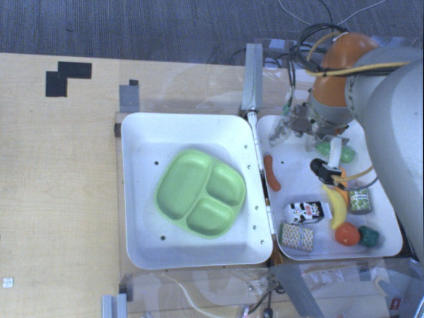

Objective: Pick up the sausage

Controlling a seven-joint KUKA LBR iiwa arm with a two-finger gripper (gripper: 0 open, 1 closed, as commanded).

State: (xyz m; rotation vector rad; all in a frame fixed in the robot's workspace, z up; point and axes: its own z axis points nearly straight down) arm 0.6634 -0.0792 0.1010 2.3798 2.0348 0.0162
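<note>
Overhead slanted view of the bench with two white bins. The right bin (383,240) serves as the landmark. The sausage (270,172), a slim reddish-orange piece, lies inside this bin along its left wall, about halfway down, with bare white floor around it. The arm (391,105) enters over the bin's right and upper part, its orange band (344,55) above the bin's upper edge. The gripper (291,128) hangs over the bin's upper-left corner, above the sausage and apart from it; whether its pincer is spread or pressed together cannot be told here, and nothing is seen between it. Toward the bin's lower edge lie a yellow banana (338,207), a black-and-white carton (306,211), a patterned block (297,237) and a red tomato (346,234). The left bin (142,138), touching the right bin's left wall, holds a green divided plate (201,192).
</note>
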